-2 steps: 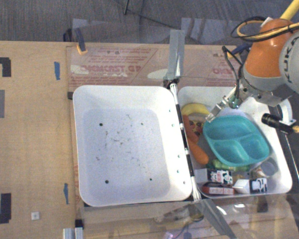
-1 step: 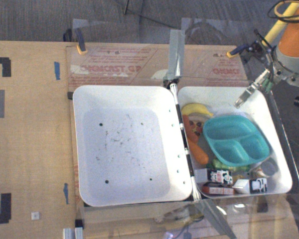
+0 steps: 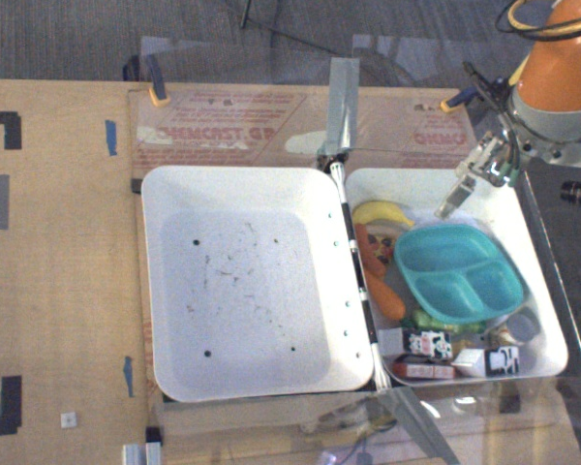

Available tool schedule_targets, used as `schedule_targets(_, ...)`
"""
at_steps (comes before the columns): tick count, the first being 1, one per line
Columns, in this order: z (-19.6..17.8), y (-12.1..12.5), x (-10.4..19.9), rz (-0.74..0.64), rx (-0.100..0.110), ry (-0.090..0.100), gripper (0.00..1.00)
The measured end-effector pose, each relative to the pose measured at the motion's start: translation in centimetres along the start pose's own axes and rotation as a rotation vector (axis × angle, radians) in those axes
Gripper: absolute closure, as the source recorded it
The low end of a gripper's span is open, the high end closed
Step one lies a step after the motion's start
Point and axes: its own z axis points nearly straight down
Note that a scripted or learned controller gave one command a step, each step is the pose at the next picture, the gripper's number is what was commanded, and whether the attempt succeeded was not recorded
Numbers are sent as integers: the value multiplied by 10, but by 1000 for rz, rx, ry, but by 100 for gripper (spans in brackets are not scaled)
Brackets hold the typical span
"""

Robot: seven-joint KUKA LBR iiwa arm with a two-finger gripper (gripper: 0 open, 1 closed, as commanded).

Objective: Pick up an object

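Presently, the hand (image 3: pixel 462 194) is shown poised above the upper rim of the right bin (image 3: pixel 547 289), at the upper right of the frame, with nothing seen between its fingers; whether they are parted or closed cannot be told at this size. No object has been lifted yet. The candidates are all gathered in the right bin: a teal divided plate (image 3: pixel 458 272) at its centre, a yellow banana (image 3: pixel 382 212) just above and left of the plate, an orange carrot-like piece (image 3: pixel 382 277) along the bin's left wall, and small black-and-white cartons (image 3: pixel 426 344) crowded along the lower edge. The left bin (image 3: pixel 165 201) is seen in the middle of the frame on the table (image 3: pixel 58 260).

For a sound grasp, a target with free space on two sides is to be preferred. The banana, lying nearest the hand and partly clear of the plate, is judged the easiest choice; the plate's broad, shallow rim would probably slip. The descent should be made vertically, with the fingers set across the object's narrow width.

The arm (image 3: pixel 557 66) is extended in from the right edge, its orange band uppermost, and the hand is angled down and leftward towards the bin.
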Motion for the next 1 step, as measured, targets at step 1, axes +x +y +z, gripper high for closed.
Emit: schedule_targets(1, 105, 40, 46, -156, -4, -7, 0)
